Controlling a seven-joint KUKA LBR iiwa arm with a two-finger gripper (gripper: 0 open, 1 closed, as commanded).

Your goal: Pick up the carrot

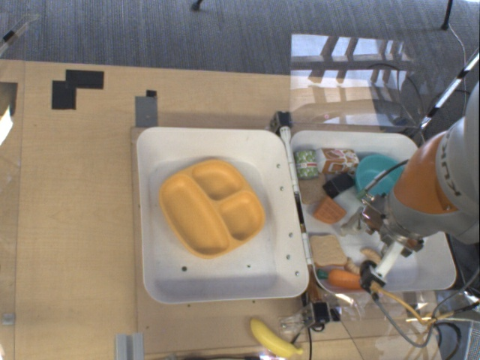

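In the near left corner of the right-hand shallow white bin (pixel 444 274), the small orange carrot (pixel 343 280) lies on its side, close against the bin's front rim and free of any grip. Just behind it rests a flat tan slice that looks like bread (pixel 325 247), and farther back sits a small brown-orange box (pixel 328 211). A black block (pixel 338 184) lies behind that box, with a round teal bowl (pixel 373 171) to its right. Along the far wall are a green packet (pixel 306 163) and a small red-and-white printed carton (pixel 340 158). The grey arm with its orange band (pixel 417 180) reaches in from the right, and its gripper (pixel 373 222) hangs over the middle of this bin, near the carrot but apart from it; whether it is spread or closed cannot be told. The left-hand shallow white bin (pixel 150 223) holds a yellow plastic plate (pixel 212 206) divided into three compartments. A yellow banana (pixel 274 340) lies on the pale wooden bench (pixel 75 238) in front of the bins.
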